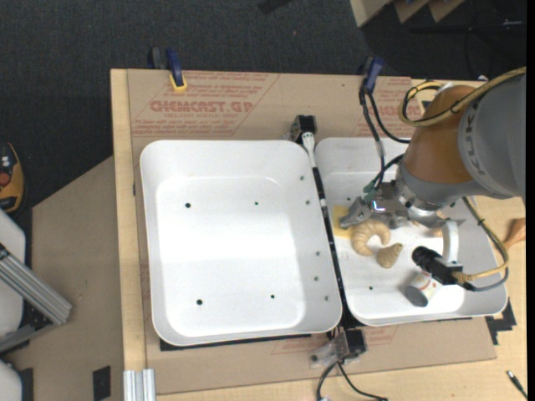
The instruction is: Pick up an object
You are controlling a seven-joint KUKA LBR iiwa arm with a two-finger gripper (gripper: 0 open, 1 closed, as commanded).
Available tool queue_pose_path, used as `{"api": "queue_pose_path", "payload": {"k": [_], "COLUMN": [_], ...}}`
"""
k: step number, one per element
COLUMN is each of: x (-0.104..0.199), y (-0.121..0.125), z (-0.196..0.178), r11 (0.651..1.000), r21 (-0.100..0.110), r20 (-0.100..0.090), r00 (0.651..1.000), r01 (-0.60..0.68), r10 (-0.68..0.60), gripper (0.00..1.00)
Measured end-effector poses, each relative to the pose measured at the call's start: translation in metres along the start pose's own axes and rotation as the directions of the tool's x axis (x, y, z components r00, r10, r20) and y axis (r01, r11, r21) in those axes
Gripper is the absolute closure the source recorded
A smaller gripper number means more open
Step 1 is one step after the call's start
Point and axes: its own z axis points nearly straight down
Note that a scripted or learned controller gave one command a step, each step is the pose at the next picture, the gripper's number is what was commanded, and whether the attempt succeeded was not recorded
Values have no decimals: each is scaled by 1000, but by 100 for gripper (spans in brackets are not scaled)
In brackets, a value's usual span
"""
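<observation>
Arm point(501, 140), grey, entering from 3 o'clock. Its orange band point(439, 144) sits over the 2 o'clock part of the right bin point(368, 306), and the wrist is bent down toward the bin floor.

Gripper point(361, 214), low over the right bin near its 9 o'clock wall. From this angle I cannot tell whether it is spread or closed, and nothing can be seen gripped in it.

Contents of the right bin:
- Tan curved object point(366, 239), on the bin floor just at 6 o'clock of the gripper; whether the two touch is unclear.
- Tan lump point(389, 256), just beside the curved object at its 4 o'clock.
- Yellow piece point(342, 219), at 9 o'clock of the gripper, close to the wall between the bins.
- Small grey-and-white cylinder point(420, 291), lying toward the bin's 5 o'clock corner, apart from the rest.

Left bin point(226, 249), white and shallow, with small dark dots on its floor; it sits edge to edge with the right bin.

Board point(125, 224), brown with red lettering, lies under both bins.

Blue clamp point(175, 67), with yellow on it, at the board's 11 o'clock edge. A second blue clamp point(372, 70) sits at 1 o'clock.

Carpet point(75, 23), dark, runs around the bench from 9 to 12 o'clock.
</observation>
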Motion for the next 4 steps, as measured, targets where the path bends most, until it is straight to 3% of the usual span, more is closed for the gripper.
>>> {"api": "queue_pose_path", "payload": {"k": [1, 2, 3, 4], "x": [2, 103, 169, 248], "y": [3, 89, 94, 64], "z": [-16, -113, -293, -410], "r11": [1000, 1000, 1000, 1000], "r21": [-9, -23, -29, -24], "r20": [1, 0, -3, -6], "r00": [1000, 1000, 1000, 1000], "r01": [3, 16, 14, 16], "r10": [-3, -16, -14, -17], "gripper": [100, 100, 100, 100]}}
